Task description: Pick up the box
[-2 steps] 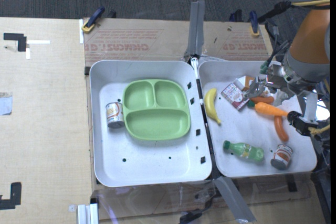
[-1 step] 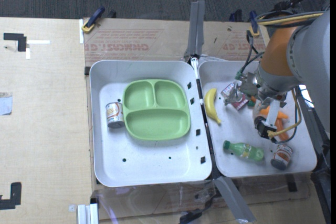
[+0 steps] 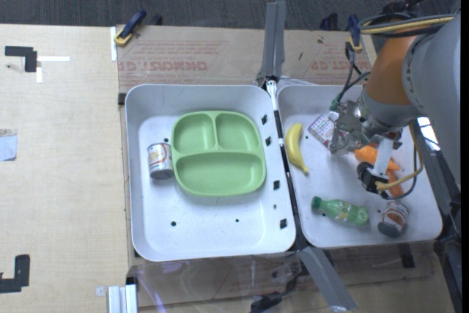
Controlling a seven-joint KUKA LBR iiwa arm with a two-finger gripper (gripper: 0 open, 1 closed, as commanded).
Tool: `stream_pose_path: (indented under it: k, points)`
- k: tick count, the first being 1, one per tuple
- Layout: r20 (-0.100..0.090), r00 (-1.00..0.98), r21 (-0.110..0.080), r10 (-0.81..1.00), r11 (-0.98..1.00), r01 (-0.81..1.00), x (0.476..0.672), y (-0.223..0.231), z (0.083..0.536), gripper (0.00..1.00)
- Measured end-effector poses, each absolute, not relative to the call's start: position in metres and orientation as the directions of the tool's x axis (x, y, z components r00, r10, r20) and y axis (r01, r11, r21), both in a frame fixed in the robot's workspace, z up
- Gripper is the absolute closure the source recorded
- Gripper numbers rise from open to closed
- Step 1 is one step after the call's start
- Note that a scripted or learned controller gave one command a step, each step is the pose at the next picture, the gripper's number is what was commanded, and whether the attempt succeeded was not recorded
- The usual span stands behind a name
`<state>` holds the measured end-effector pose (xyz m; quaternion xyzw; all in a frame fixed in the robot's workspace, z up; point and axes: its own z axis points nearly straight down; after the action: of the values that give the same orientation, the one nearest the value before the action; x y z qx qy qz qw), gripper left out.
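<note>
Not yet lifted: box lying in right bin, tool at its 3 o'clock edge, grip state impossible to tell.

The plate lay in the left bin, with a can just beside it on its left. In the right bin the banana lay nearest the divider, the box to its right under the gripper. Nearer the front lay a bottle, another can to its right.
</note>
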<state>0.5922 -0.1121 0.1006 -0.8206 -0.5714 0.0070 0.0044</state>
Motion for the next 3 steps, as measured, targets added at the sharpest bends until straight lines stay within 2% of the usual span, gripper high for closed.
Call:
stream_pose_path:
  k: [1,2,3]
  points:
    - [-0.007,0.347,-0.015,0.938,-0.347,0.938,0.592,-0.112,0.101,0.00]
    - [-0.001,0.183,-0.006,0.983,-0.183,0.983,0.602,-0.147,0.088,0.00]
    - [-0.002,0.253,-0.006,0.967,-0.253,0.967,0.645,-0.118,0.088,0.00]
